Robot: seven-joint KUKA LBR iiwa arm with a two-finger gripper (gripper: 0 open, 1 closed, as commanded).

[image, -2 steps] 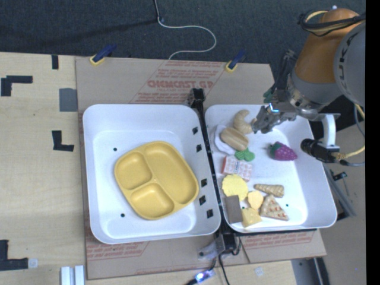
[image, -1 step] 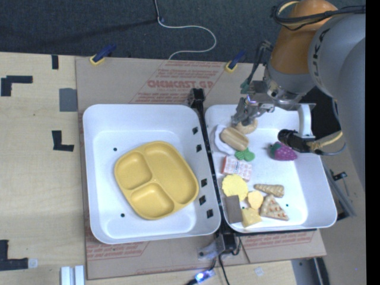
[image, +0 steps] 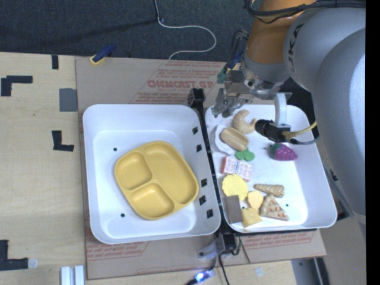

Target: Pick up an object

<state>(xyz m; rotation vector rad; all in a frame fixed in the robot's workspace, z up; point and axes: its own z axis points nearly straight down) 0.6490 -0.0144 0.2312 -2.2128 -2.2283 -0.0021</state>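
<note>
we see the arm point(image: 320, 46) reaching in from the right, its orange band point(image: 273, 22) above the far end of the right bin point(image: 314, 212). the gripper point(image: 228, 103) hangs over that bin's far left corner, near the divide between the bins; we cannot tell its state, and we see nothing in it. just beside it, toward us, lie a pale cashew shape point(image: 243, 120) and a tan bread roll point(image: 233, 138), touching or nearly so. then come a green piece point(image: 244, 155), a purple grape bunch point(image: 283, 152) to the right, a pink-and-white wafer point(image: 237, 168), a yellow round point(image: 234, 186), a cone point(image: 270, 189), a pizza slice point(image: 273, 209), a cheese wedge point(image: 251, 217) and a brown block point(image: 232, 208). the left bin point(image: 98, 218) holds a yellow tray point(image: 155, 179) with three compartments, lying flat and turned at an angle.
</note>
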